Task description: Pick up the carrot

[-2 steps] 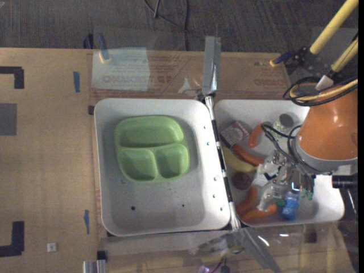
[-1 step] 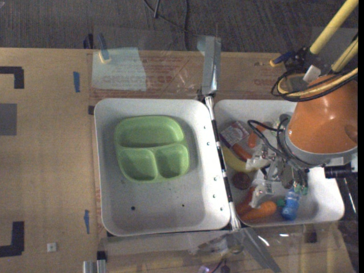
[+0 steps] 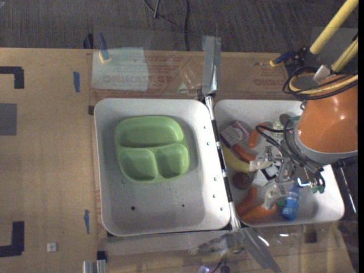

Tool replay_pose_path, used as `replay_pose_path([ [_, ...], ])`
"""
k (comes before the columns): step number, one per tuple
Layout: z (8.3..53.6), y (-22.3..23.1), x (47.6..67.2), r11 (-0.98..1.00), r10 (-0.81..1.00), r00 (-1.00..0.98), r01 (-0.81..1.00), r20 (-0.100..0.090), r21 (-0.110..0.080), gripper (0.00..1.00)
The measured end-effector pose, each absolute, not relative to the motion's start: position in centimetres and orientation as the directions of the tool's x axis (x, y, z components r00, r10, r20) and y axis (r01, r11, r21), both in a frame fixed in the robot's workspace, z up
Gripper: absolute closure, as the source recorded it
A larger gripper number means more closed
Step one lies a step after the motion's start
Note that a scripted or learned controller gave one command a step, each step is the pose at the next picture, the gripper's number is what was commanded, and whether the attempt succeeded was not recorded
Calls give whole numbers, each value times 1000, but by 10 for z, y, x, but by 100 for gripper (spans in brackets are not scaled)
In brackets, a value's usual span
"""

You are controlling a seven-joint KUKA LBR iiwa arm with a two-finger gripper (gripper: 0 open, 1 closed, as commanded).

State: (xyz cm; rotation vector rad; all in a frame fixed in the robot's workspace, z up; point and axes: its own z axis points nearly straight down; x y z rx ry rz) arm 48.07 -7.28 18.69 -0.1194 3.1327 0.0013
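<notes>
The carrot (image 3: 259, 211) is an orange tapered piece lying near the front wall of the right bin (image 3: 333, 212). My gripper (image 3: 271, 176) hangs over the middle of that bin, just above and behind the carrot and apart from it. Its two grey fingers (image 3: 274, 193) are spread open and hold nothing. The orange-banded wrist (image 3: 330, 124) hides the bin's back right part.
Around the gripper lie a banana (image 3: 238, 159), a dark plum (image 3: 242, 180), a blue bottle (image 3: 290, 205), a pink packet (image 3: 233, 133) and other orange pieces (image 3: 253, 136). The left bin (image 3: 159, 209) holds a green divided plate (image 3: 152, 148). Cables hang at the right.
</notes>
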Motion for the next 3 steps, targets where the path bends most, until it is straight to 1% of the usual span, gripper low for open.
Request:
replay_pose_path([
  [1, 185, -37, 486, 976, -219, -976, -219, -7, 0, 0],
  [2, 103, -98, 492, 862, -507, -862, -507, -2, 1, 0],
  [3, 89, -90, 490, 1000, 30, -1000, 30, 0, 1, 0],
])
